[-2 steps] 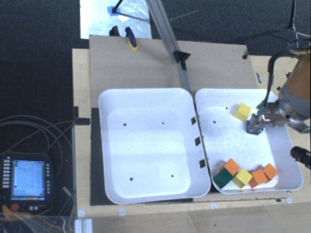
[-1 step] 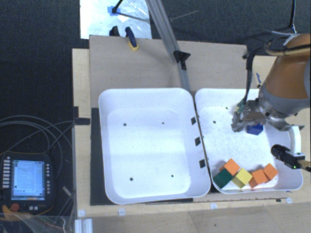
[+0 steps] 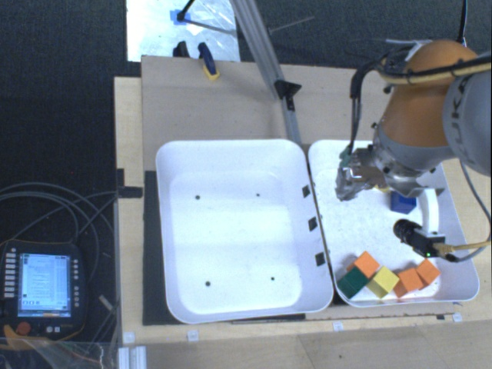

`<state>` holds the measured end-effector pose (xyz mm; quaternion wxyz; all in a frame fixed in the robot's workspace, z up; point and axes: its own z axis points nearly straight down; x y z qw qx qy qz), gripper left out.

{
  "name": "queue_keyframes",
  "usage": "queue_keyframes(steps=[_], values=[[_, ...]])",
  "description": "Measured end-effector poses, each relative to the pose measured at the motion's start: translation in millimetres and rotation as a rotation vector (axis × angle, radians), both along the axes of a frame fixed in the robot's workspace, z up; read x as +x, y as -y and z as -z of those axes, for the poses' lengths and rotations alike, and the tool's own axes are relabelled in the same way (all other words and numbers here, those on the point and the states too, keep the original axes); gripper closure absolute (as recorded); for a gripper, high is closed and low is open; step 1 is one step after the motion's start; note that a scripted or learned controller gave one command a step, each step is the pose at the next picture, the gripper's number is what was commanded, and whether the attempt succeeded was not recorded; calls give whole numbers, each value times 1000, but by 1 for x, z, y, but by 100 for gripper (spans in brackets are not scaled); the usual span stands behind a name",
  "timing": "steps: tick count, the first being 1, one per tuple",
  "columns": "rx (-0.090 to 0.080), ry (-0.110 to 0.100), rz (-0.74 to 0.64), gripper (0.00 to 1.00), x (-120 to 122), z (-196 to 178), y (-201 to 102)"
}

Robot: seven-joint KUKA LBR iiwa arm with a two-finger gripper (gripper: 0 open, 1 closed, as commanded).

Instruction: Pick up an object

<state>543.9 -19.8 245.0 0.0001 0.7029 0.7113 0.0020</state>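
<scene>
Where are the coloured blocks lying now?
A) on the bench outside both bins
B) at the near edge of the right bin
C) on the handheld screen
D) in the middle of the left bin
B: the coloured blocks cluster at the near edge of the right bin.

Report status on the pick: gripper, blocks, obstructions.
Gripper over right bin, nothing seen between fingers. Blocks clustered at bin's near edge; blue block under the arm. Nothing blocking the cluster.
</scene>
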Motion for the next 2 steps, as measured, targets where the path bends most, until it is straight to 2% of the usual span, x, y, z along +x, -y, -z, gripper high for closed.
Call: queue_keyframes(steps=[2], values=[[0, 2, 1, 100, 40, -18, -103]])
